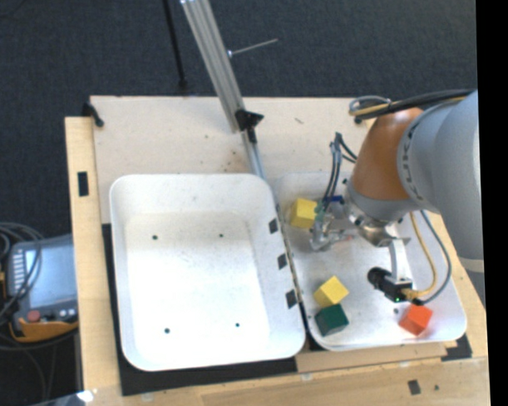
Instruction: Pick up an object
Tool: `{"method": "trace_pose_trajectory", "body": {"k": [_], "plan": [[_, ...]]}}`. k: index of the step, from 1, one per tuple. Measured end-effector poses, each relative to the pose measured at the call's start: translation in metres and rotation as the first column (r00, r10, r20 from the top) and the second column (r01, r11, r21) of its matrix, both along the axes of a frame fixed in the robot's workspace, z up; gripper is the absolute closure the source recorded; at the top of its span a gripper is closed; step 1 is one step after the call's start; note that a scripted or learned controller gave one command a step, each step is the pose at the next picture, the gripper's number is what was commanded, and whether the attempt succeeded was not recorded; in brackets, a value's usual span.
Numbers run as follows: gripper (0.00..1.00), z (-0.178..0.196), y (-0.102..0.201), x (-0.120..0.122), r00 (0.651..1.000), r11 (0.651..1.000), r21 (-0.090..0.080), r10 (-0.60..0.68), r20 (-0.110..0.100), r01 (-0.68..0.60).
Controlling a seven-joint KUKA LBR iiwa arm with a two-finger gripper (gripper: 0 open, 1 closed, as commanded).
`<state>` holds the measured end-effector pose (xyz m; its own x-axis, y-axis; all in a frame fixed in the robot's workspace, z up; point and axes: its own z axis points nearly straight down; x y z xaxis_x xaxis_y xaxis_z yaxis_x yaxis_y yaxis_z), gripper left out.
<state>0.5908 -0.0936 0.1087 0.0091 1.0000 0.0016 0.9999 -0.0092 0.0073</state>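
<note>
Several small blocks lie in the right bin (445,312). One yellow block (303,213) sits near its upper left corner, a second yellow block (331,290) lies lower down, and a green block (331,319) rests just below that at the bin's front left. An orange block (415,319) sits at the front right. My gripper (323,231) hangs low in the bin, just right of and slightly below the upper yellow block and close to it. The grey arm with its orange band (384,164) covers the bin's upper right part.
The left bin (198,266) stands beside the right one, their walls meeting near the middle. A slanted aluminium post (220,70) rises behind the bins. Cables (431,262) and a black fitting (383,279) hang from the wrist over the right bin.
</note>
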Motion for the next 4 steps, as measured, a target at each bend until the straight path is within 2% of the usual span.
{"method": "trace_pose_trajectory", "body": {"k": [1,2,3,4], "plan": [[1.00,0.056,0.003,0.012,1.000,1.000,-0.001,0.013,0.000,-0.013],[1.00,0.114,-0.008,0.011,1.000,1.000,-0.002,0.011,0.001,-0.011],[1.00,0.136,-0.008,0.012,1.000,1.000,-0.001,0.014,-0.003,-0.014],[1.00,0.140,0.033,-0.013,1.000,1.000,-0.002,0.014,-0.007,-0.014]]}}
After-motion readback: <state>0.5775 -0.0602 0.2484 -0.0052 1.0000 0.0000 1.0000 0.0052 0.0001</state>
